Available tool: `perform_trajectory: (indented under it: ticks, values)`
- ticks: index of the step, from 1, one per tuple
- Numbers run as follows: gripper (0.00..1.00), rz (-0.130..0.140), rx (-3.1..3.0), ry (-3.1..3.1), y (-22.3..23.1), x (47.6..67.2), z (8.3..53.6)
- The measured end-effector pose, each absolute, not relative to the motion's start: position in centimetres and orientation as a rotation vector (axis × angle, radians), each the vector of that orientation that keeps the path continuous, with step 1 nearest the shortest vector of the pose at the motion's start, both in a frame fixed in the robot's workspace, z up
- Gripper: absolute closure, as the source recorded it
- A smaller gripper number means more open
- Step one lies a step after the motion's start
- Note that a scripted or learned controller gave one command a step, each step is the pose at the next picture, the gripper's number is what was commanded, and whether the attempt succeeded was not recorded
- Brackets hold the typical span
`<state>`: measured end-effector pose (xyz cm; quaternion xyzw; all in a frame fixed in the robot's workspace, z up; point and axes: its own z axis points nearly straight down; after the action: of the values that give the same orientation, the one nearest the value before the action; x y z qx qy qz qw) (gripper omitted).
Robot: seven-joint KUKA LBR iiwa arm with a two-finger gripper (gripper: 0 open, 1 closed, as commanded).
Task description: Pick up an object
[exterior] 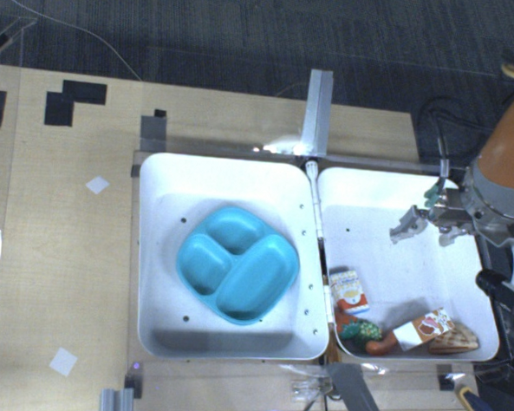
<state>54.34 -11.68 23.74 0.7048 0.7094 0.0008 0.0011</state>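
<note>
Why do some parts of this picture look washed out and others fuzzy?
In the camera view, glare brightens the rim where the two bins meet, and the right bin looks nearly blown out. A soft shadow lies under the blue tray in the left bin. The small items are too blurry to identify.

No text, brand or number can be read. The small packet [349,291] and the wrapped snack [433,325] in the right bin [388,195] carry printed designs, but their lettering is too small and blurred.
</note>
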Motion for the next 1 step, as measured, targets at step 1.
perform_trajectory:
  ticks: [1]
  values:
    - [0.0, 0.008, 2.166, 2.27, -9.11, 48.89, 10.62]
